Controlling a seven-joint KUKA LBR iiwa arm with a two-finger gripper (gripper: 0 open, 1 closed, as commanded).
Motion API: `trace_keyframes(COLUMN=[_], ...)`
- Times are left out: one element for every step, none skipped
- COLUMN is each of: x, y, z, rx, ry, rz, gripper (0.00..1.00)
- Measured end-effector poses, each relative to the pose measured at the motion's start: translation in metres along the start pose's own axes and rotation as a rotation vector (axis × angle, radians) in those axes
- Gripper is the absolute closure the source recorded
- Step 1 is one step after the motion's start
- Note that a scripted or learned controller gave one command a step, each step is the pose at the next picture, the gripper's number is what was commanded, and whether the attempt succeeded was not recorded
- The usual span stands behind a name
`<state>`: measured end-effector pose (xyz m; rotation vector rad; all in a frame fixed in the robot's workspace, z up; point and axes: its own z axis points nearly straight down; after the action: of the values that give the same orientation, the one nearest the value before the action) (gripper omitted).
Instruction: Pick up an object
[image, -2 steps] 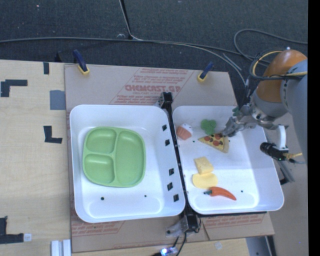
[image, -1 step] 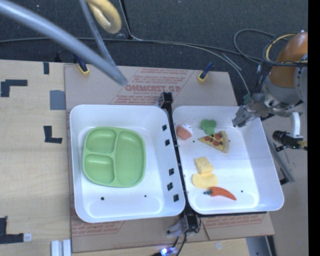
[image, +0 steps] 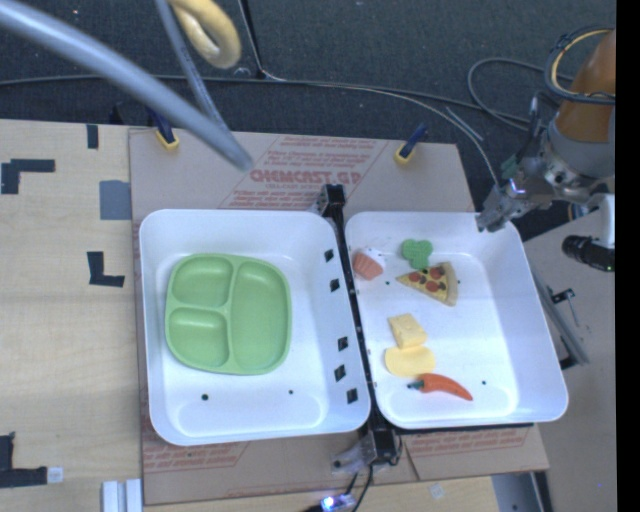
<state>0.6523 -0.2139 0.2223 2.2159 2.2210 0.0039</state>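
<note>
Hovering my pincer (image: 492, 220) just past the far right corner of the right bin (image: 535, 330), nothing between the tips as far as I can see; can't tell if it's apart or together, too small and dark here.

Candidates all sit in the right bin, placed relative to the pizza slice (image: 432, 281): green piece (image: 416, 251) touching its far edge, pink piece (image: 368, 264) off to its left near the divider, yellow block (image: 406, 329) just nearer the camera, flat yellow piece (image: 410, 361) beyond that, orange carrot (image: 443, 386) touching that piece's near edge.

My guess: toy food, light, stiff, slick plastic. Yellow block looks best: boxy, parallel sides, stands clear. Grip across its short sides.

Pizza and flat yellow piece look too thin, likely to slip. Carrot rolls.

Obstacles: bin wall under me, green piece crowding the pizza. Green tray (image: 228, 313) in the left bin (image: 160, 400) is well apart, no issue.
</note>
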Motion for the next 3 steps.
trace_keyframes(x=[0.0,0.043,0.086], y=[0.001,-0.012,-0.031], z=[-0.05,-0.051,-0.05], rx=[0.001,0.006,0.007], ry=[0.0,0.002,0.002], rz=[0.001,-0.001,-0.002], gripper=[1.0,1.0,1.0])
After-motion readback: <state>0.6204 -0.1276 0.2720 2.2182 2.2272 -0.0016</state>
